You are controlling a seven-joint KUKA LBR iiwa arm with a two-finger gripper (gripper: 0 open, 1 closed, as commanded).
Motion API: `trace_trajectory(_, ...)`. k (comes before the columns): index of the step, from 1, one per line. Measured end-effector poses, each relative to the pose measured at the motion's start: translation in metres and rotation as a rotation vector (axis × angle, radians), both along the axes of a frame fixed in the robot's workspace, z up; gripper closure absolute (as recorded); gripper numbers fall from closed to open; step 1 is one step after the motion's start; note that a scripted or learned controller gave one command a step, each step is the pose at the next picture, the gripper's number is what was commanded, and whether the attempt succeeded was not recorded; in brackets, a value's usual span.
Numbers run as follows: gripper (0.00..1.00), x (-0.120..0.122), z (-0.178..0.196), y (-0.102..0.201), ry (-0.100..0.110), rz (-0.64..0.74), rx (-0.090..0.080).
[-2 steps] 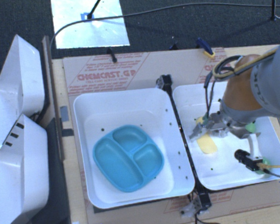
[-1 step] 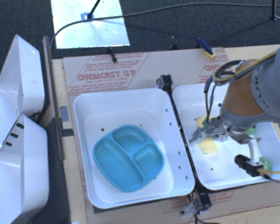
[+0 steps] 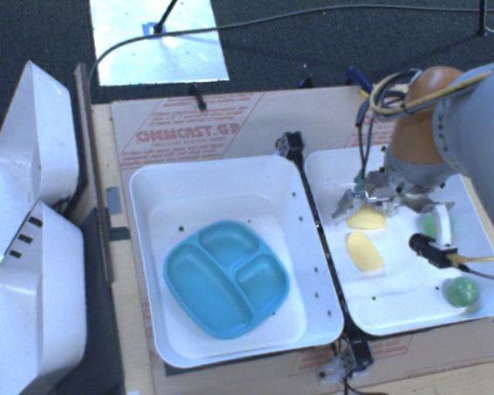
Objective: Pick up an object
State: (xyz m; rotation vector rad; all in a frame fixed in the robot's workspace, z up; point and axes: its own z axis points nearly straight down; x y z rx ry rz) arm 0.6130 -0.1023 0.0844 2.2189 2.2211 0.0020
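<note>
Reaching in from the right of the frame, the grey arm (image 3: 476, 124) is seen low over the right bin (image 3: 399, 312), its gripper (image 3: 366, 199) placed at the upper part of that bin. Whether the tool is spread or pressed together cannot be told. A yellow piece (image 3: 368, 219) is seen just beneath the gripper, a second yellow piece (image 3: 364, 251) just below that, and a green ball (image 3: 461, 292) at the lower right. A blue divided plate (image 3: 226, 278) is laid in the left bin (image 3: 219, 182).
</note>
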Motion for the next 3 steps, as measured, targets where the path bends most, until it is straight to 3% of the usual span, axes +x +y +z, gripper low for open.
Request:
trace_trajectory(1, 1.0, 0.0, 0.012, 0.0, -0.002, 0.0, 0.0)
trace_trajectory(2, 1.0, 0.017, 0.003, -0.015, -0.005, 0.0, -0.001)
trace_trajectory(3, 1.0, 0.049, 0.0, -0.056, 0.001, -0.002, -0.001)
